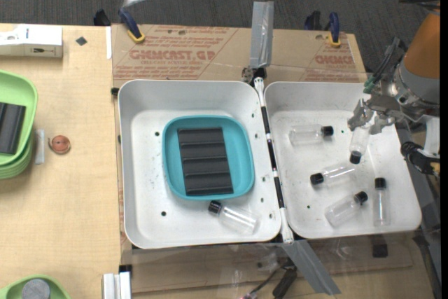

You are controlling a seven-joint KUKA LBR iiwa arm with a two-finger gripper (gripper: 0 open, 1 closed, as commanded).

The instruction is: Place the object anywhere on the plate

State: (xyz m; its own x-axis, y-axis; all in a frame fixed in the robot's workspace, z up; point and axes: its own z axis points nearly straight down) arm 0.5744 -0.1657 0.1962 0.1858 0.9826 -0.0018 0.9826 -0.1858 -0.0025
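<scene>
Gripper (365, 124): closed on a clear plastic black-capped vial (358, 145), hung vertically.
Surroundings: 4 similar vials (331, 176) scattered below.
Plate: teal square plastic plate (208, 157), ribbed black insert (204, 160).

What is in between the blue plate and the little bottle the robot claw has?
In the camera view, between the plate and the vial in the gripper sit the bins' touching rims and another clear vial.
</scene>
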